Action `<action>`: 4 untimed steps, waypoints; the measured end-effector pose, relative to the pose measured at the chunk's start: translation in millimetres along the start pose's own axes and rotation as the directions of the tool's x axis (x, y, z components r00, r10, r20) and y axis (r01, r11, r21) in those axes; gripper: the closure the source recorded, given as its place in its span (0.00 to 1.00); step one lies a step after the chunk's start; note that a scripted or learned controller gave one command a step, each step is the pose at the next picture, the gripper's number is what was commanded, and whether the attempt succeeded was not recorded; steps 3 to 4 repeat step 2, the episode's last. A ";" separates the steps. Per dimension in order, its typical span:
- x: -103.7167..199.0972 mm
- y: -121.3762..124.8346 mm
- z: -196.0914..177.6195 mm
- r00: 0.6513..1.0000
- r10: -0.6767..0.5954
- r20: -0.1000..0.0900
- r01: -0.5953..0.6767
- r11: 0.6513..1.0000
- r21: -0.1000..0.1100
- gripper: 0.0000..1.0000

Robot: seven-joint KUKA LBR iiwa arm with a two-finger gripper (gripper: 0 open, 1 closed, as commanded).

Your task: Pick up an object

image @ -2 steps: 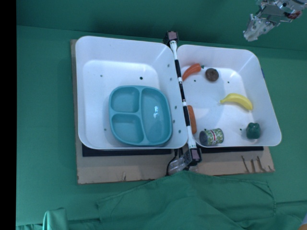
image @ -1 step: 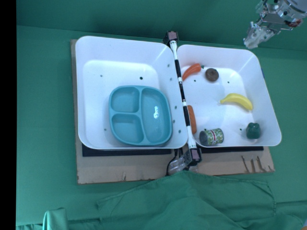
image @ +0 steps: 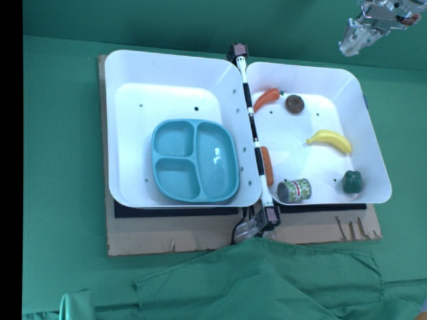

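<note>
The right bin (image: 363, 122) holds several small things: an orange chili pepper (image: 266, 98), a brown round object (image: 295, 103), a yellow banana (image: 329, 141), a green bell pepper (image: 352, 181), a small tin can (image: 294, 191) lying on its side, and an orange carrot-like piece (image: 267, 165) against the left wall. My gripper (image: 355, 37) hangs high above the bench at the upper right, beyond the right bin's far corner, with nothing seen in it.
A teal divided plate (image: 195, 160) lies in the left bin (image: 133, 79). A black-and-white bar (image: 249, 122) runs between the bins. Green cloth (image: 267, 279) is bunched at the front of the bench. Brown cardboard (image: 173, 245) underlies the bins.
</note>
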State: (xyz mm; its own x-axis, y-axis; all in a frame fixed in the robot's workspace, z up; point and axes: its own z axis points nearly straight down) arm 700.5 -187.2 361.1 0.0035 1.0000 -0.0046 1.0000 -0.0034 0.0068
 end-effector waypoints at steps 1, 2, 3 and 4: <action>31.7 -2.9 0.9 1.000 0.000 -0.002 0.000 1.000 0.003 1.00; -0.5 -0.3 9.3 1.000 0.001 0.000 -0.001 1.000 0.001 1.00; -0.5 -0.3 9.3 1.000 0.001 0.000 -0.001 1.000 0.001 1.00; -0.5 -0.3 9.3 1.000 0.001 0.000 -0.001 1.000 0.001 1.00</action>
